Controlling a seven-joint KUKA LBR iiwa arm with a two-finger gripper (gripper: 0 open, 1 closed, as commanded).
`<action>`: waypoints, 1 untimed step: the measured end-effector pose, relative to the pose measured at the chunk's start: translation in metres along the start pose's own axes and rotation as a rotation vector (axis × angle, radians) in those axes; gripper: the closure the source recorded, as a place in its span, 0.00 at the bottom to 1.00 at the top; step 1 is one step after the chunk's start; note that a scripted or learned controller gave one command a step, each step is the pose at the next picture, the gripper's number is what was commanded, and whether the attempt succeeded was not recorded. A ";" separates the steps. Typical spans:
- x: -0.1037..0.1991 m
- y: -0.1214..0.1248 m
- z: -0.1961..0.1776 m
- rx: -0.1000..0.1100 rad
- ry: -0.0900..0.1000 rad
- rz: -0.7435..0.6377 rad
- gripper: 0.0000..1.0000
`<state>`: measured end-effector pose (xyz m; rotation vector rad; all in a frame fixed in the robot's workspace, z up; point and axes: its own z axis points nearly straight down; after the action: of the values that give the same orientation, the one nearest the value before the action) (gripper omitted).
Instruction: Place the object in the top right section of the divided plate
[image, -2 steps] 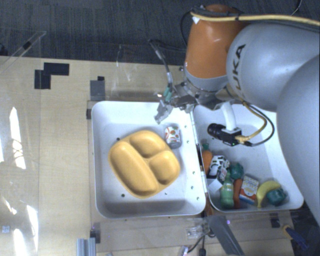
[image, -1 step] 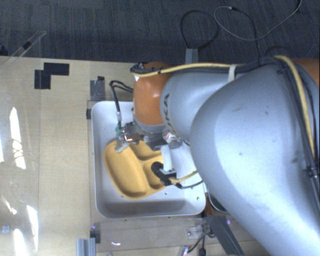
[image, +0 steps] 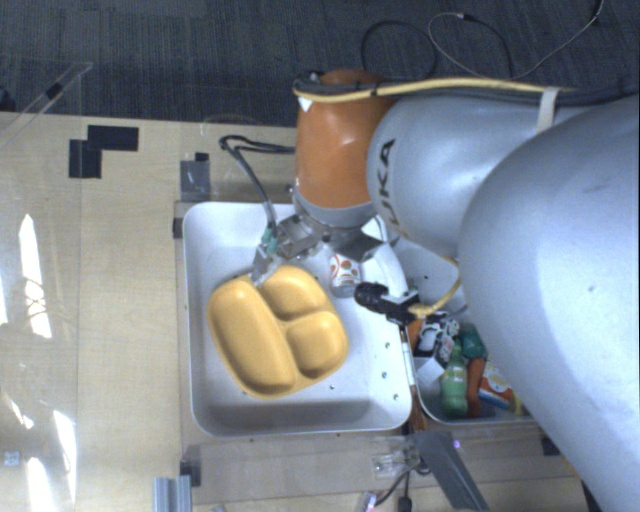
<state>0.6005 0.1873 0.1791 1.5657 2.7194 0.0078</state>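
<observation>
Pale wooden counter (image: 110, 300), bordered at the far side by dark carpet; two black angular marks (image: 100, 148) are set near its far left corner.

Item 1. Left white bin (image: 300, 415), shallow, placed on the counter. A yellow divided plate (image: 275, 335) is held in it, turned at an angle, with one long section on the left and two smaller sections on the right. All three sections are seen bare.

Item 2. Small white object (image: 343, 270) with orange markings. It is found on the floor of the left bin, just beside the plate's far right rim, outside the plate and partly shaded by the arm's wrist.

Item 3. Arm (image: 520, 260), grey, with an orange band (image: 335, 150), reached in from the right and stretched over the far half of the left bin. A black cable (image: 250, 170) is looped beside it.

Item 4. Pincer (image: 278, 245), metallic, lowered at the far edge of the plate, over the rim of the upper right section. Its opening cannot be told from this angle, and nothing is visibly gripped by it.

Item 5. Right white bin (image: 430, 405), largely covered by the arm. A jumble of small things is kept in it, among them a green bottle (image: 455, 385).
</observation>
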 end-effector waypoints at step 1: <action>0.032 -0.008 -0.057 -0.001 0.000 -0.096 0.00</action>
<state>0.5772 0.2106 0.2360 1.4324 2.7908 0.0090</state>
